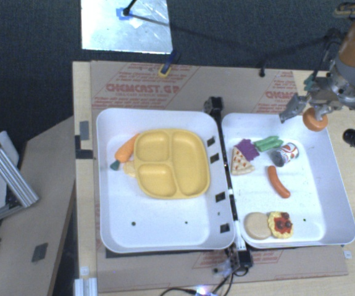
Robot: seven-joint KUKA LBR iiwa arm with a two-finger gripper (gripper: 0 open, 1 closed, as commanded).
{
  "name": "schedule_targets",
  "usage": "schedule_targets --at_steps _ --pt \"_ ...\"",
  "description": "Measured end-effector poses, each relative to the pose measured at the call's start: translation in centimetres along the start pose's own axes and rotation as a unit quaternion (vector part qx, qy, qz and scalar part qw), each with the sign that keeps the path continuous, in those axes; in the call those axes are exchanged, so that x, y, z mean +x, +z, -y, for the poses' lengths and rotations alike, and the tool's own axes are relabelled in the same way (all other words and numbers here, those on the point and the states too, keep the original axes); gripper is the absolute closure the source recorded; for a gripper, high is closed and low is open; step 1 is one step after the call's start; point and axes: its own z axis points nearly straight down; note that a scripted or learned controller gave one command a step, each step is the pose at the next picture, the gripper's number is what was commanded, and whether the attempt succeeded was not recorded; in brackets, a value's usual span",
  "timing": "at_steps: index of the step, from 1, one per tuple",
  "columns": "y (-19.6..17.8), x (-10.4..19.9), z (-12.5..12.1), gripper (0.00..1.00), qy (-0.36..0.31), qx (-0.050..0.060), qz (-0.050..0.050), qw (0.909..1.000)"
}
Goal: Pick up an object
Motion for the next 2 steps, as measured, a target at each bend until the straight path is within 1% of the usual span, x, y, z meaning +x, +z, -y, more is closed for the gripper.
schedule_targets --at_steps 1,2 --pt "4.5 -0.7 0.3 0.0 0.001 0.002 0.0 1.0" --pt "9.0 -1.3 -0.1 0.0 0.001 0.002 0.0 1.0"
